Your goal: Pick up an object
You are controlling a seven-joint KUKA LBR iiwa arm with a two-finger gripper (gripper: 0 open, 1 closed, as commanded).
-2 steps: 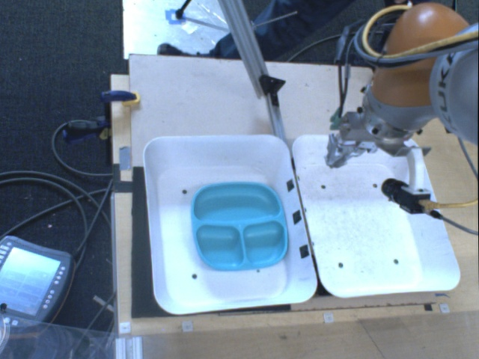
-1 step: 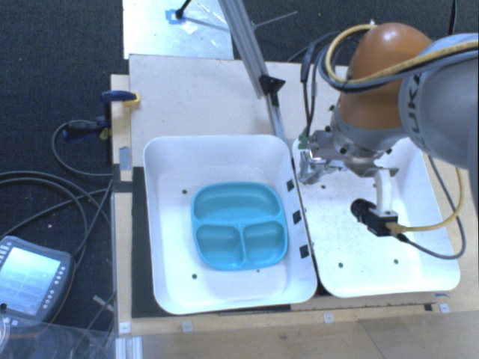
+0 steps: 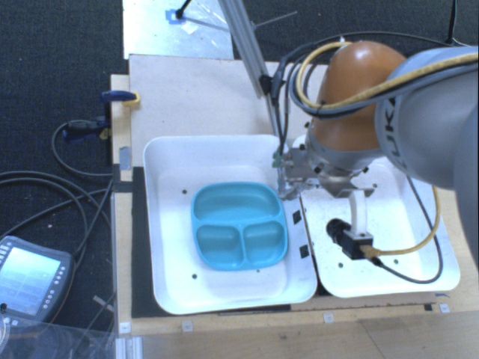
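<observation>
A light blue divided plate [image 3: 239, 226] with three compartments lies flat in the left white bin [image 3: 161, 200], towards its right side. My gripper [image 3: 288, 188] hangs low over the strip where the two bins meet, just at the plate's upper right rim. The grey arm with its orange band [image 3: 352, 88] comes in from the right and covers the upper part of the right bin [image 3: 419, 268]. Nothing can be seen held at the gripper.
A slanted metal pole [image 3: 243, 36] crosses the bench behind the bins. A blue and yellow clamp [image 3: 120, 96] sits on the bench's left edge. Cables and a teach pendant [image 3: 26, 275] lie on the floor at the left.
</observation>
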